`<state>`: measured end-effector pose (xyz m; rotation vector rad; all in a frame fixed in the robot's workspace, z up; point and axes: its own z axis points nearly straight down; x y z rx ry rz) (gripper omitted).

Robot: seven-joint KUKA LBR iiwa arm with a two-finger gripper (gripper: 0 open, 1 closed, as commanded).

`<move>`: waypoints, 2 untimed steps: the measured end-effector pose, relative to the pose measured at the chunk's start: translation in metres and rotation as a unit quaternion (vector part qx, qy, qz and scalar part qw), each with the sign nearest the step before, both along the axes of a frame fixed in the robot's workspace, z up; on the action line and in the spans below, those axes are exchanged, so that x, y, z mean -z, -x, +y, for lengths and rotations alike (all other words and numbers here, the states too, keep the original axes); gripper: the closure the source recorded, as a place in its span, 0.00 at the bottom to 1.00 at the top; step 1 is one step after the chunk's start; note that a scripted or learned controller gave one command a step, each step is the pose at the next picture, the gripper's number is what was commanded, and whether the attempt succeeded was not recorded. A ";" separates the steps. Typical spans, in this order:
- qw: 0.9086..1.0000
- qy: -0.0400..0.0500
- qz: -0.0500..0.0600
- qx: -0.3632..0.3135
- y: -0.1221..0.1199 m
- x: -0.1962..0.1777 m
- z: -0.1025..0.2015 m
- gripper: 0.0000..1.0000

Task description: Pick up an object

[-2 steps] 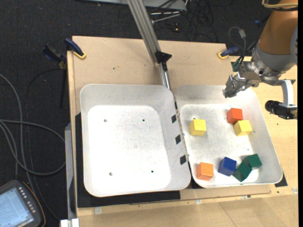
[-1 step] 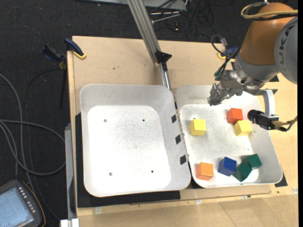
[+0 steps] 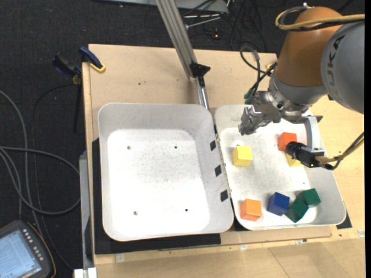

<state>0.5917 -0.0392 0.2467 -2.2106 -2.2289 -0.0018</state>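
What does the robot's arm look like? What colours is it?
The arm is fat, round and grey, with a shiny orange band near the wrist. Thin cables loop over it, yellowish on top. Part of the letters "KUKA" shows on its side. Its hand is small, dark grey metal.

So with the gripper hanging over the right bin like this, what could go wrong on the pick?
1. The gripper sits above and beside the yellow cube, not over it, so a straight descent may miss.
2. The blue cube, the green blocks and the orange cube crowd the near rim, so a grasp there could catch two.
3. The gripper is close to the right bin's far-left corner and may clip the wall.
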 end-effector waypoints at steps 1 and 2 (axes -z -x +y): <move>1.000 0.000 0.001 0.000 0.014 0.011 0.045 1.00; 1.000 0.000 0.001 0.000 0.024 0.014 0.089 1.00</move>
